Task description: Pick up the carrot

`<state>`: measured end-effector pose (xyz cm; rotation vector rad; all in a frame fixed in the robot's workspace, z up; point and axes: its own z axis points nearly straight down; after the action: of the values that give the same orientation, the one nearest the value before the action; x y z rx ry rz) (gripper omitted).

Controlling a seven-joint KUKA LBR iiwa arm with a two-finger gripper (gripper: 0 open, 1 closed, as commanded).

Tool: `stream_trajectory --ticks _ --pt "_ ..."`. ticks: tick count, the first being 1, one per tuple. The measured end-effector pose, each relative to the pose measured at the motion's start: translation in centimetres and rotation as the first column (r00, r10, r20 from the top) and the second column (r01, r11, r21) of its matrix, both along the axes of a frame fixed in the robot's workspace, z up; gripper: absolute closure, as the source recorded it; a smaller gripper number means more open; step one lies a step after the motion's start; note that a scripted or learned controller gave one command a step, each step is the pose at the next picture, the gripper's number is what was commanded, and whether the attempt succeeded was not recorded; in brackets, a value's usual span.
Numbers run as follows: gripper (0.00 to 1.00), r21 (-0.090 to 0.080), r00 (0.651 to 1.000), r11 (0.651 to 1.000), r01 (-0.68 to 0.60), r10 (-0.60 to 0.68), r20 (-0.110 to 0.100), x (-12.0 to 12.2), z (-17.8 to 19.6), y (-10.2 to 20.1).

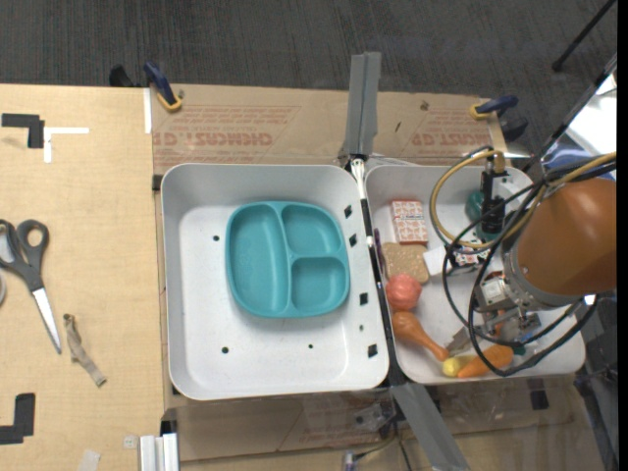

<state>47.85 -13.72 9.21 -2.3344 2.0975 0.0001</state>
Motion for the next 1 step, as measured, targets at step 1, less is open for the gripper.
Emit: stream_trajectory --ticks 1 --pt "0.00 0.001 1.000 1.000 0.013 -0.013 -0.002 -0.03 -0.07 4.75"
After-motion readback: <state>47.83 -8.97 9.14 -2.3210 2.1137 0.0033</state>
